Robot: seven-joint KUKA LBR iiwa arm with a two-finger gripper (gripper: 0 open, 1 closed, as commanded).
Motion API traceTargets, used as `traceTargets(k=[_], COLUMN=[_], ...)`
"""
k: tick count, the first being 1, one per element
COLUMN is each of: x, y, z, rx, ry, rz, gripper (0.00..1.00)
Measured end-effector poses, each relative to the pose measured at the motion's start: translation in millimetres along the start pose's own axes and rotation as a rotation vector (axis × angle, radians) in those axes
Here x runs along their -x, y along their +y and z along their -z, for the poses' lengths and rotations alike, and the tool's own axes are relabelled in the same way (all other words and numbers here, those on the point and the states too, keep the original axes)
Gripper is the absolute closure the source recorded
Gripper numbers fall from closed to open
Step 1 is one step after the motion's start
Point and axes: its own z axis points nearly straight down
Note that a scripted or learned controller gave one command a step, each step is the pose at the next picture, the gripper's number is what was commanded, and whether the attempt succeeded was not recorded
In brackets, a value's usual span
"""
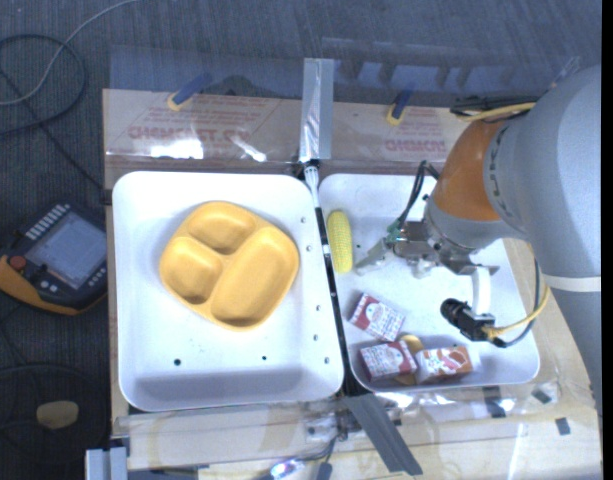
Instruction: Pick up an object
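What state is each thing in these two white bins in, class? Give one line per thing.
Yellow three-compartment plastic tray: lying flat in the left bin, nothing in it.
Yellow corn cob: lying lengthwise by the right bin's left wall.
Small red-and-white cartons: lying flat near the right bin's front, untouched.
Two-finger gripper: low over the right bin, beside the corn cob.

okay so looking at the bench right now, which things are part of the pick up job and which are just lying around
Job:
gripper
corn cob
red carton
two more cartons
right bin

Lying about:
yellow divided tray in the left bin
teach pendant on the floor
cables
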Motion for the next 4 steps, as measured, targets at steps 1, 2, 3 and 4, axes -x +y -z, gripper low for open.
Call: traceTargets(k=[1, 2, 3, 4], x=[56.7, 91.4, 91.1, -10.8], y=[33.4, 34.5, 34.4, 43.4], z=[32.2, 2.3, 11.2, 92.1], rx=[-0.011, -0.012, -0.015, -0.011], ry=[-0.002, 0.002, -0.004, 0.002], rz=[-0.184, -0.075, -0.072, 0.13], gripper=[0.0, 0.0, 1.0, 1.0])
